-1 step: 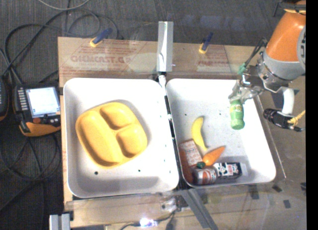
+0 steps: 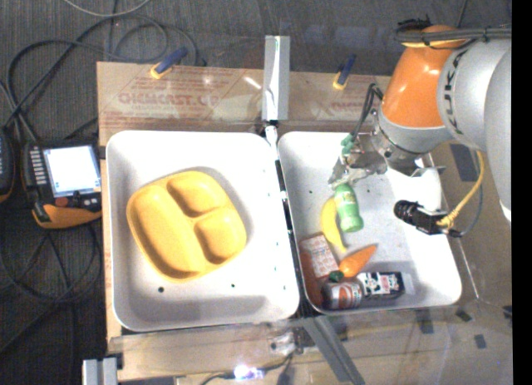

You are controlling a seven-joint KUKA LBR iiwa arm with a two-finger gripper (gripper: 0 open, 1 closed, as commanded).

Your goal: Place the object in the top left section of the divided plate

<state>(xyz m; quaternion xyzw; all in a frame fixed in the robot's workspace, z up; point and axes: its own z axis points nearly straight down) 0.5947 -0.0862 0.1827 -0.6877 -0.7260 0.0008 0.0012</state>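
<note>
End effector (image 2: 347, 167) of mine over the right bin (image 2: 440, 288), grip state hidden from me, green bottle (image 2: 347, 209) just below it atop a banana (image 2: 331, 224), yellow divided plate (image 2: 189, 223) in the left bin (image 2: 125, 155), plywood bench (image 2: 199, 96), grey carpet (image 2: 100, 1) with cables.

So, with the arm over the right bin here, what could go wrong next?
The small green bottle overlaps the yellow banana, so a grab may catch or drag both. The orange carrot and other items crowd close by. The yellow divided plate lies in the other bin, so the carry must cross the bin walls.
</note>
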